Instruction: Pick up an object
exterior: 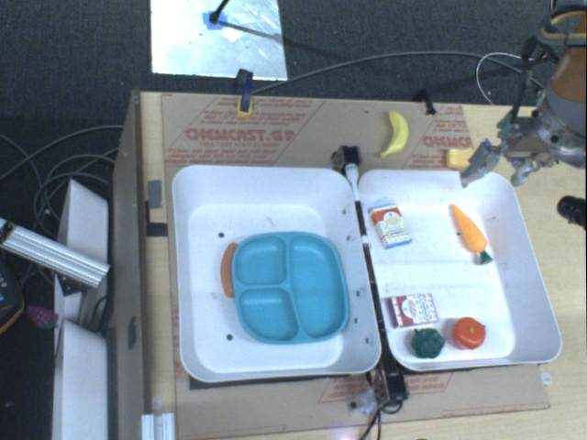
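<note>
Arm pose: enters from the upper right, orange band at the top edge, wrist angled down and to the left. Gripper [502, 167] poised over the far right corner of the right bin [532, 273].

Finger state: spread apart, released, nothing between them. Left-hand fingertip [479, 165] over the bin's far rim; other tip nearer the right edge.

Positions relative to the fingers:
- Yellow block [457, 159]: just beside the left-hand fingertip, on the cardboard outside the bin; contact cannot be told.
- Carrot [470, 230]: near, below the fingers, inside the right bin, lying flat, green end pointing away from the gripper.
- Banana [396, 134]: left of the fingers, on the cardboard, apart.
- White carton [391, 225]: below and left, by the bin's inner wall.
- Red carton [413, 311], green item [426, 342], tomato [469, 334]: well apart, at the bin's near end.
- Blue divided plate [290, 285]: far left, in the left bin [202, 200], with an orange sausage-like item [227, 269] at its left rim.
</note>
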Available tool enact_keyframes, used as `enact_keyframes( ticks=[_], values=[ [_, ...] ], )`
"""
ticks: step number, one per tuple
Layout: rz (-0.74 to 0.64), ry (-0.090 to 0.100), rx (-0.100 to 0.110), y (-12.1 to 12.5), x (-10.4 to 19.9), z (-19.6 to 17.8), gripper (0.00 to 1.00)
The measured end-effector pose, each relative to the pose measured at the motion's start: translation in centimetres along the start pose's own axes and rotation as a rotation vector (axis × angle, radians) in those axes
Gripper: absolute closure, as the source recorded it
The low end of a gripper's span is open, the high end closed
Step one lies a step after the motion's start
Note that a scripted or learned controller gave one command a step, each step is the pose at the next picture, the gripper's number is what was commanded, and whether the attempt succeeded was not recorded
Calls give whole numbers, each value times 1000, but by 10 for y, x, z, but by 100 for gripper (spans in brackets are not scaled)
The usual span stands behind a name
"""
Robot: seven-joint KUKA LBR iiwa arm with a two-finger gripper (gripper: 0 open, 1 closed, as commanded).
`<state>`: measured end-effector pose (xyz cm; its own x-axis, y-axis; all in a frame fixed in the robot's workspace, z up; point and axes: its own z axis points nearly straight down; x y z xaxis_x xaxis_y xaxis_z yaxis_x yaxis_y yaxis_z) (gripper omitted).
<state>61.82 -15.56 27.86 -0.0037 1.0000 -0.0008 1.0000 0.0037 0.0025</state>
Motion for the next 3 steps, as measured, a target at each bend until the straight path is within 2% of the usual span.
enact_keyframes(
  ticks=[1, 2, 3],
  values=[
    [3, 0, 4, -8, -52, 88, 0],
    [0, 2, 6, 23, -48, 190, 0],
    [-4, -1, -3, 26, -49, 176, 100]
  ],
)
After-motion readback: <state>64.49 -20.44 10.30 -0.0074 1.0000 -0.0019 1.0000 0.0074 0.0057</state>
